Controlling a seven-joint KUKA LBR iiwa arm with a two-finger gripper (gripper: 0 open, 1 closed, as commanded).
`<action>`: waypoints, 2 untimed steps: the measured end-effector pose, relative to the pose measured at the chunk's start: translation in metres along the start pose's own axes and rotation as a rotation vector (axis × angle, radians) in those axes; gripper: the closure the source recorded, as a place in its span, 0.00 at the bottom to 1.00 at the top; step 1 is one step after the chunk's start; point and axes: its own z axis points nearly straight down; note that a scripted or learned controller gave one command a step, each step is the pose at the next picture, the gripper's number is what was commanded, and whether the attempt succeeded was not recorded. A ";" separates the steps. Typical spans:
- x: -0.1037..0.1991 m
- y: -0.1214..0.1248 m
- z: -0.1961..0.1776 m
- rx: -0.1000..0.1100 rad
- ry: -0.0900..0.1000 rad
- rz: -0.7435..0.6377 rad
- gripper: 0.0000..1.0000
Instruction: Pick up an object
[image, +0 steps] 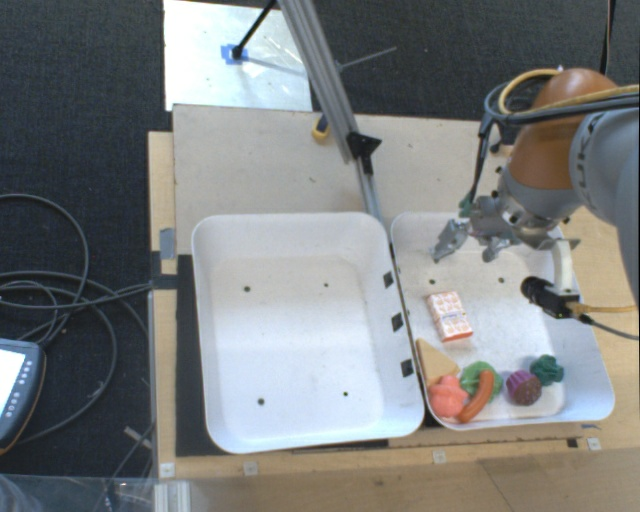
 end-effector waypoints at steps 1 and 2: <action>-0.009 -0.002 0.046 0.000 -0.001 0.007 0.00; -0.008 -0.001 0.084 -0.002 0.000 0.006 0.00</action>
